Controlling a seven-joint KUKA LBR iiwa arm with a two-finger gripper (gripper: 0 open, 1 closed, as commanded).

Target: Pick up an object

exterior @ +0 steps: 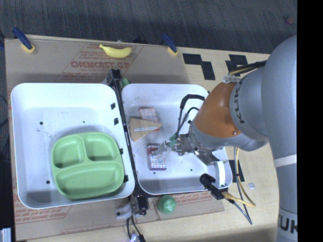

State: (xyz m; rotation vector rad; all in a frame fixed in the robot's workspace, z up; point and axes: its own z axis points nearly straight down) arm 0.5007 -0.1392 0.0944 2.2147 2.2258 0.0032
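Observation:
My gripper (168, 145) is low in the right bin (166, 92), below the arm's orange band. Its tip is right at the upper edge of a red and white packet (157, 158) that lies flat on the bin floor. A tan wedge-shaped item (143, 129) lies just left and above the gripper. Behind that sits a small red and white box (148, 114). I see nothing lifted off the floor of the bin.
The left bin (30, 105) holds a green divided plate (88, 164). A yellow banana (116, 50) lies on the cardboard behind the bins and a green ball (166, 203) in front of the right bin. Blue clamps (23, 39) grip the back edge.

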